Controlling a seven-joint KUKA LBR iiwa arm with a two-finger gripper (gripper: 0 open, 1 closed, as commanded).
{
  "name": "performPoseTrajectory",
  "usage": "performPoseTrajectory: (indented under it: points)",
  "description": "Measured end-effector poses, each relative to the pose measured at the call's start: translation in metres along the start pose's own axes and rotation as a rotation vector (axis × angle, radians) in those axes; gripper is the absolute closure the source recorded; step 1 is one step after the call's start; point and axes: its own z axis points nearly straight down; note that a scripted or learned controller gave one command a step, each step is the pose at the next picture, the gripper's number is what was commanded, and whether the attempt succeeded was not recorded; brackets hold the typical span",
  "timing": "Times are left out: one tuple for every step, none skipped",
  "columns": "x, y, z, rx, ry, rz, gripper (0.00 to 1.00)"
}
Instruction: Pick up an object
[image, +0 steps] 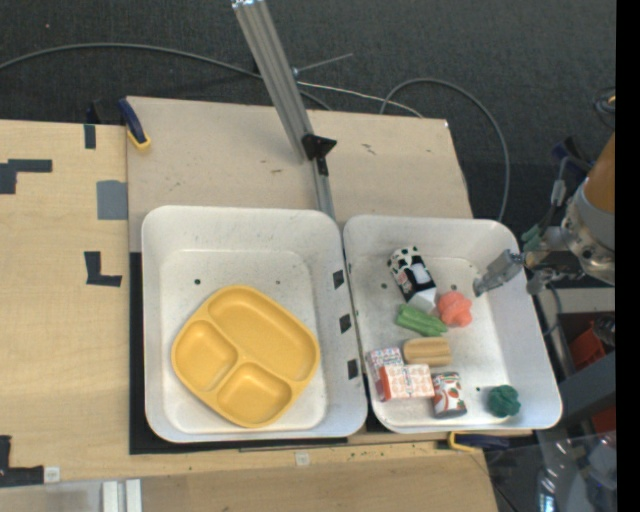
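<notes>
My claw (497, 272), grip state unreadable, hangs over the right bin's (530, 345) right rim, with the pink ball (456, 308) just down-left.

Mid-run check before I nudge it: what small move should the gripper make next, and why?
Probably shift the gripper left, toward the pink ball. The gripper sits at the right bin's right rim, apart from every item, while the ball is the nearest one and stands fairly free beside the green toy.
</notes>
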Motion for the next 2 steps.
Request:
performPoseTrajectory:
  points:
    - [0.000,0.000,0.000,0.000,0.000,0.000,0.00]
    - [-0.004,0.005,0.047,0.004,0.000,0.001,0.00]
